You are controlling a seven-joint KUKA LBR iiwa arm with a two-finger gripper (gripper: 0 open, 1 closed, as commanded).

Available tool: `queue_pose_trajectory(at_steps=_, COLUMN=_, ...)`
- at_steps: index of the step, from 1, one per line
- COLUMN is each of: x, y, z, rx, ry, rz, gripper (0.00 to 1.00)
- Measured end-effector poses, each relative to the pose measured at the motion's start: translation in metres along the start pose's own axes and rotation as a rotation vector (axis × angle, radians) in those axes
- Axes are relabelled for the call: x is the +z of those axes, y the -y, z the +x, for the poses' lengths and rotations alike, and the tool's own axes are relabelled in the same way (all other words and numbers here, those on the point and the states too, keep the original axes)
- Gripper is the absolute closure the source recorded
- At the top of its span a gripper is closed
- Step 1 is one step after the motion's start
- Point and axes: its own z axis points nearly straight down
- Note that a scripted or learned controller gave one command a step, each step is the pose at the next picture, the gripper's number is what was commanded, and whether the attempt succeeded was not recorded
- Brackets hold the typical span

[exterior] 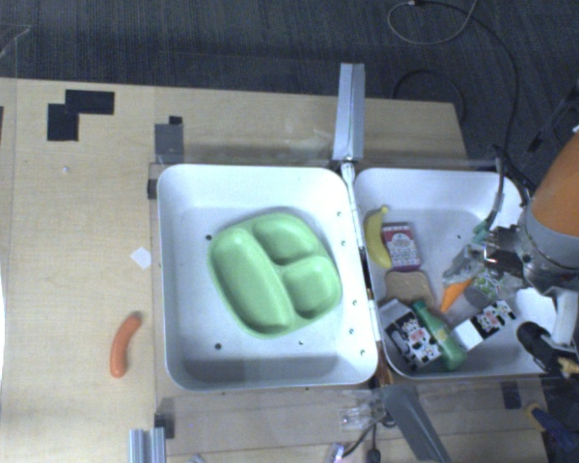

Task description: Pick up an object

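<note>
Down in the right bin (434, 189), the claw (482, 258) hung just above a carrot (451, 295); how far it was open I cannot tell. Left of the carrot lay a banana (375, 236), a red packet (400, 245) with unreadable print, and a green bottle (438, 333).

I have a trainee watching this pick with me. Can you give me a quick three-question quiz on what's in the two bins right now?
1. True or false: the green divided tray lies in the right bin.
2. Which item lies against the right bin's left wall? A) banana B) carrot C) green bottle
3. What orange item lies outside both bins, on the bench?

Key
1. False: it lies in the left bin.
2. A.
3. The sausage, left of the left bin.
</note>
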Motion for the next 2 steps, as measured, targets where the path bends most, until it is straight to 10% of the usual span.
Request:
queue_pose_trajectory(at_steps=1, x=0.113, y=-0.034, z=0.011, rx=-0.198, ry=-0.001, rz=-0.016, gripper=0.00)
queue_pose_trajectory(at_steps=2, x=0.100, y=-0.037, z=0.015, rx=-0.201, ry=-0.005, rz=-0.024, gripper=1.00)
